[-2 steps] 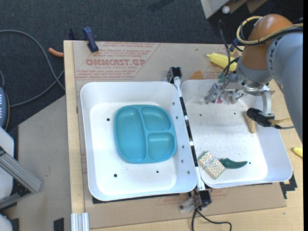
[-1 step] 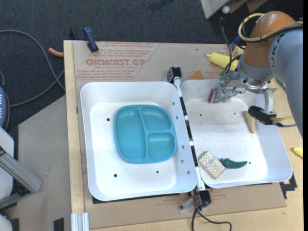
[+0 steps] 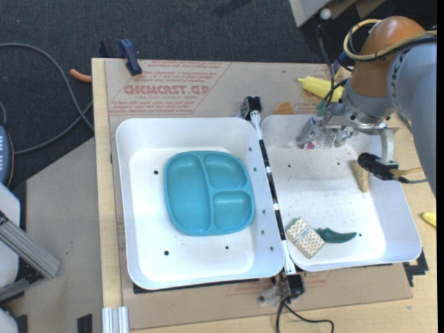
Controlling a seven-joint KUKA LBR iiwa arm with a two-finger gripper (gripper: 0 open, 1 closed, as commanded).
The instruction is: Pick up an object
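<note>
While the grey end effector (image 3: pixel 320 134) hangs low over the right white plastic bin's (image 3: pixel 388 245) far corner, I cannot tell its opening. No grasp yet, I judge; next it must descend onto something, perhaps the speckled tan block (image 3: pixel 305 238) touching the glossy green pepper-shaped toy (image 3: pixel 338 236) near the front rim.

One fixed camera looks down at a slant from above the desk (image 3: pixel 208 89). The pincer (image 3: pixel 320 136) sits upper right, both bins spread below and left of it.
</note>
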